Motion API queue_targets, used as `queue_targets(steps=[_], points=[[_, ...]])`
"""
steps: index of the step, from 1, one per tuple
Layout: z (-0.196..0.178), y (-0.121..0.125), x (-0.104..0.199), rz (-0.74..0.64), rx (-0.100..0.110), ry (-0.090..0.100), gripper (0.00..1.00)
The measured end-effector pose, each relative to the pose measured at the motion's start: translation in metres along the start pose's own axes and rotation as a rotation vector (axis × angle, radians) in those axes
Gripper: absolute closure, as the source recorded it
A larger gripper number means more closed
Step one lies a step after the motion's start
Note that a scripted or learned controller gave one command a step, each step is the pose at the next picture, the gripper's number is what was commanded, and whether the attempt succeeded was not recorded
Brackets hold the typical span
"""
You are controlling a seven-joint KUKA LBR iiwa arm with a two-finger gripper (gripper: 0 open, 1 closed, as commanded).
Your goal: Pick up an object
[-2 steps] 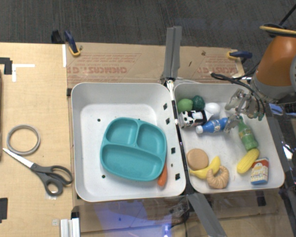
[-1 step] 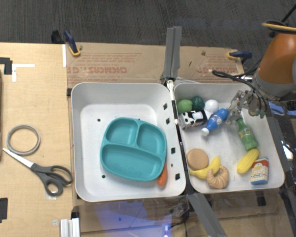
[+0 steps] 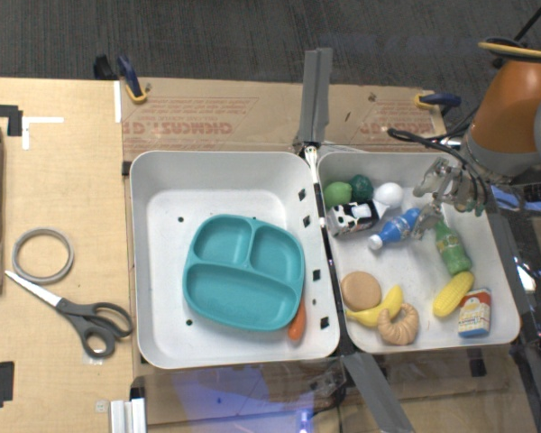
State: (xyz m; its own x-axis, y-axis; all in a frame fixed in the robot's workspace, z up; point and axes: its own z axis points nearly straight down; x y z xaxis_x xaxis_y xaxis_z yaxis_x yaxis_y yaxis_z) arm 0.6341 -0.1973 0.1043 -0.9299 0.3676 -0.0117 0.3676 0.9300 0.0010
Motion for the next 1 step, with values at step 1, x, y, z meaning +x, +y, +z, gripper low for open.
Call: queue_targets(steps=[1], points=[[0.011, -0.0251, 0.0223, 0.008, 0.001, 0.008, 0.0]])
